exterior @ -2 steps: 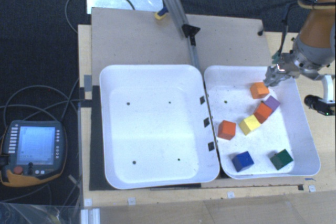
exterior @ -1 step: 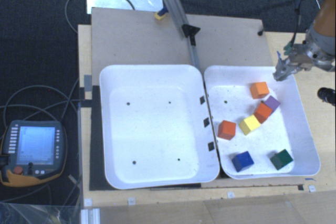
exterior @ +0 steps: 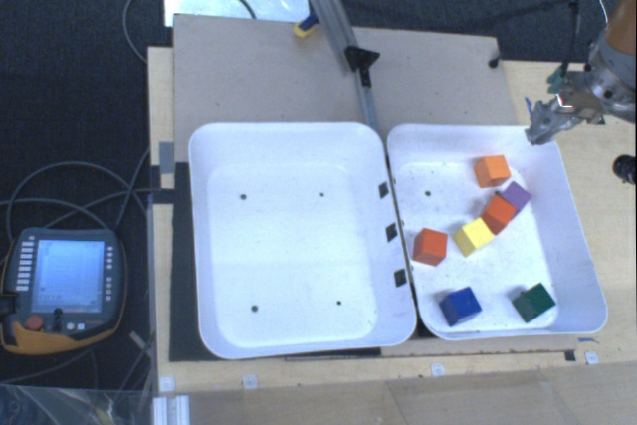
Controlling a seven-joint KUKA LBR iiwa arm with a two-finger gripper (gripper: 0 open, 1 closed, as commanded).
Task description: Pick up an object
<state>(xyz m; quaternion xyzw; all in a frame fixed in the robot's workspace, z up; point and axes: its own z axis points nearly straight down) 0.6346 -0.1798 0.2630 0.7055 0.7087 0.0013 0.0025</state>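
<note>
In the camera view, your end effector (exterior: 545,122) hangs at about two o'clock of the frame, just past the upper right corner of the right bin (exterior: 582,244), above the worktop (exterior: 299,65). You cannot tell whether it stands apart or together, and no object shows within it.

All the blocks lie in the right bin. An orange block (exterior: 491,170) sits at twelve o'clock of the group, with a purple block (exterior: 515,193) touching a red-orange block (exterior: 499,211) below it. A yellow block (exterior: 475,236) is just beside that, and another orange block (exterior: 430,246) lies at nine o'clock. The blue block (exterior: 460,305) and green block (exterior: 534,302) rest near the front wall. The left bin (exterior: 209,214) lies alongside.
</note>
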